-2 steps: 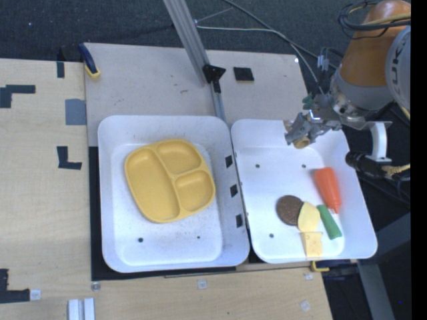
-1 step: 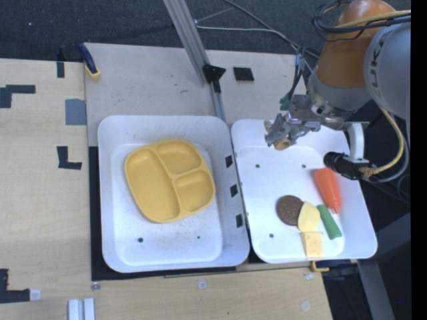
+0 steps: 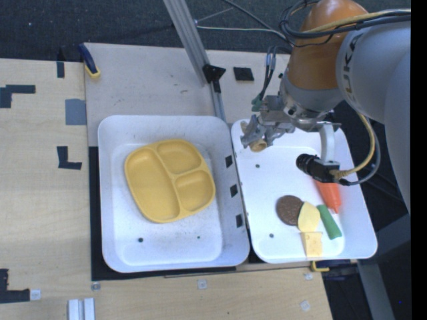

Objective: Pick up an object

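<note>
Orange carrot (image 3: 330,195) lies lower right; my end effector (image 3: 259,137), grip state unclear, should descend squarely over it.

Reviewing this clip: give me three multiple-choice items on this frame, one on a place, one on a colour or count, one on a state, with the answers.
1. Where does the yellow divided plate lie?
A. In the left bin
B. In the right bin
C. On the bare bench

2. What colour is the round flat piece in the right bin?
A. Blue
B. Brown
C. White

3. How does the yellow divided plate sit?
A. Propped on its edge against the bin wall
B. Stacked on a second plate
C. Flat, compartments facing up

Answers:
1 A: the plate rests on the left bin's floor, while the small food pieces lie in the right bin.
2 B: the disc is dark brown, next to a yellow piece and a green one.
3 C: all three compartments are open to the camera.

The claw hangs over the right bin's upper left corner.
</note>
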`<action>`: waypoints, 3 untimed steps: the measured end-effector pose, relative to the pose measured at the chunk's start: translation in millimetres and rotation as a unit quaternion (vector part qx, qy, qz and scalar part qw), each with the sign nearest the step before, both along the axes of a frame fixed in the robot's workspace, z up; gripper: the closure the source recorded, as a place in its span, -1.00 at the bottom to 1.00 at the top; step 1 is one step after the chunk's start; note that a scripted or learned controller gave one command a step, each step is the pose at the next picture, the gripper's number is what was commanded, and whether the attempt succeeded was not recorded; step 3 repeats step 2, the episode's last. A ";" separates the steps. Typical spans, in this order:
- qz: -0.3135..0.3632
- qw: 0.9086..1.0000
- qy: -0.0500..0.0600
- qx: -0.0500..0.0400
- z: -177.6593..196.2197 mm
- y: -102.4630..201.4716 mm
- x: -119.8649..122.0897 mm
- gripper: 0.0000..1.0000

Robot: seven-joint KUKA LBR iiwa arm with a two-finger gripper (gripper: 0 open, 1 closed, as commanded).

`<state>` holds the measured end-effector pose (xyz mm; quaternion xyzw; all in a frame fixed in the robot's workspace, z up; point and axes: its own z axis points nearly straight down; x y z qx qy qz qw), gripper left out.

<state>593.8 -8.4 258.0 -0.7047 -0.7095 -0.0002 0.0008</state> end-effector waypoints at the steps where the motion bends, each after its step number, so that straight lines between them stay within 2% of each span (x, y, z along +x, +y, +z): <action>1: 0.000 1.000 0.002 0.000 -10.2 55.9 -19.7 1.00; 2: 0.000 1.000 0.001 0.000 -11.3 109.4 -27.0 1.00; 3: 0.000 1.000 0.001 0.000 -11.3 109.4 -27.0 1.00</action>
